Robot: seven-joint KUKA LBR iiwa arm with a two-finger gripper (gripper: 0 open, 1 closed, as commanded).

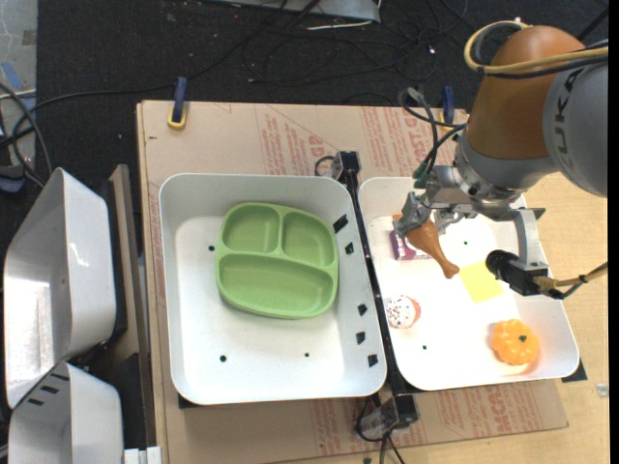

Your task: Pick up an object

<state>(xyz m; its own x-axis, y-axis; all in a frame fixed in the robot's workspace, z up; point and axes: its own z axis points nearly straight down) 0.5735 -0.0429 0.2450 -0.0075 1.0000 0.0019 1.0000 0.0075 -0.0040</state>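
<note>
My gripper (422,218) hangs over the upper left of the right bin (556,356). It is shut on the thick end of a brown drumstick-shaped toy (435,249), whose thin end slants down to the right. A purple packet (400,248) lies just under and left of the toy. A yellow square (480,283) rests in the middle of the bin. An orange pumpkin-like toy (513,343) sits at the bin's lower right. Near the bin's left wall lies a small white and pink round item (401,310).
The left bin (184,356) holds a green divided plate (279,259). A black connector on a cable (513,272) hangs over the right bin beside the yellow square. The grey and orange arm (527,95) covers the bin's upper right. White tubs (53,278) stand at the far left.
</note>
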